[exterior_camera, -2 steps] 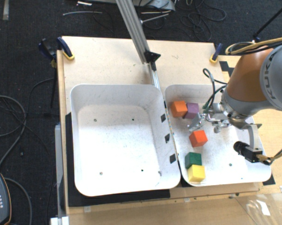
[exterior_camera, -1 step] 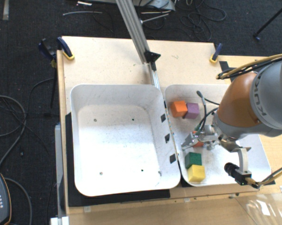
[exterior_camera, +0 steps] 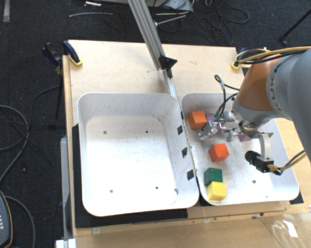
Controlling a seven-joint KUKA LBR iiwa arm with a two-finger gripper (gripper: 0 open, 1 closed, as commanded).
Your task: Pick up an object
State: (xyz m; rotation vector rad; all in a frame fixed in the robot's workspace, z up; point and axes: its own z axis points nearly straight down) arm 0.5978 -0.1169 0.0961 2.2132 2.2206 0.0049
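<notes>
The gripper (exterior_camera: 213, 130), its grip state impossible to tell, hovers in the right bin (exterior_camera: 279, 192) between the orange block (exterior_camera: 198, 119) and red block (exterior_camera: 218, 152), apparently mid-approach, needing descent onto one.

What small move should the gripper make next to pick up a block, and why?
Probably a short shift toward the orange-red block, then a descent. The gripper sits in the right bin between that block and the orange block, with nothing visibly held. The orange-red block lies apart from the others, so it seems easier to grasp.
</notes>
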